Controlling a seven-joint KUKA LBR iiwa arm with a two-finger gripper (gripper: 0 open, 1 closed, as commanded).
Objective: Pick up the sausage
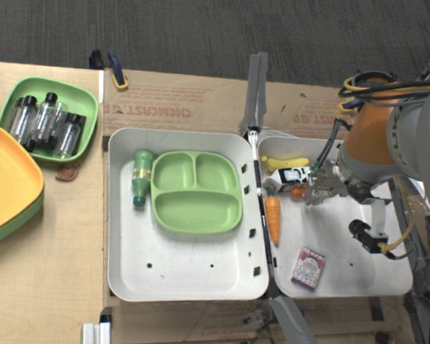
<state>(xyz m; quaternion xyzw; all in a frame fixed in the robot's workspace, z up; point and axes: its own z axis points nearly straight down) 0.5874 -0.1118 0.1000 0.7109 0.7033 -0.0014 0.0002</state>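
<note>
Dark grey carpet is showing along the top, and below it a wooden bench is carrying two shallow white bins side by side. In the left bin a green divided plate is lying flat, with a green bottle lying just beside its left edge. The right bin is holding a yellow banana-like piece near its far wall, a black and white item just below that, an orange carrot lying along the bin's left wall, and a small pink patterned packet toward the near side.

A small reddish piece, which may be the sausage, is showing just below the black and white item, close to the carrot's top; it is too small and partly hidden to be named with certainty.

The grey arm with its orange band is reaching in from the right, and the end effector is sitting low in the right bin just beside the reddish piece. Whether it is spread or closed is something I cannot tell, and nothing is visibly held.

Off to the left of the bins, a green tray is holding several small dark-capped bottles, and stacked orange plates are resting at the bench's left edge. A blue-handled clamp is lying near the bench's far edge.
</note>
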